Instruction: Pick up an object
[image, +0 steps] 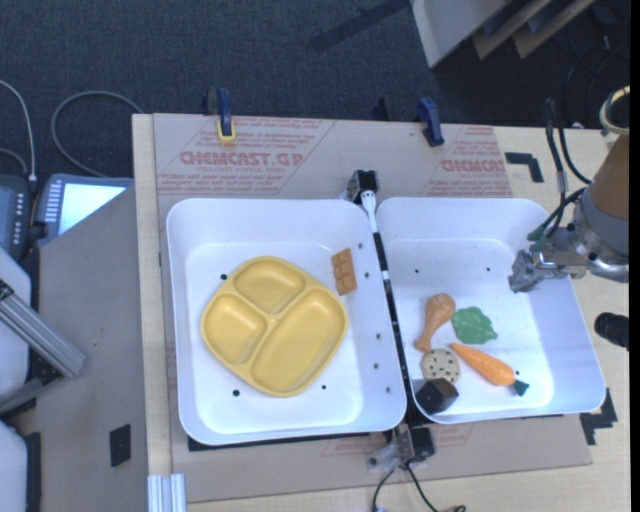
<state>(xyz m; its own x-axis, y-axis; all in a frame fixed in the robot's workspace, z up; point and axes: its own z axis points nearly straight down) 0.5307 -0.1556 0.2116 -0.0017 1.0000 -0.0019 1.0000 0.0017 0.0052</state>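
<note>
Objects: you see five toy items grouped in the right bin's near half, none of them between the fingers.
Fingers: the gripper hangs over the right bin's far right part; you cannot tell whether they are spread or pressed together.
Nearest items: a green leafy piece and a tan drumstick lie left of and nearer than the gripper, well apart from it.
Front items: an orange carrot, a speckled cookie and a black block sit near the front wall.
Left bin: you find a yellow divided plate and a small brown waffle piece just beside its far right edge.
Desk: it carries both bins side by side.
</note>
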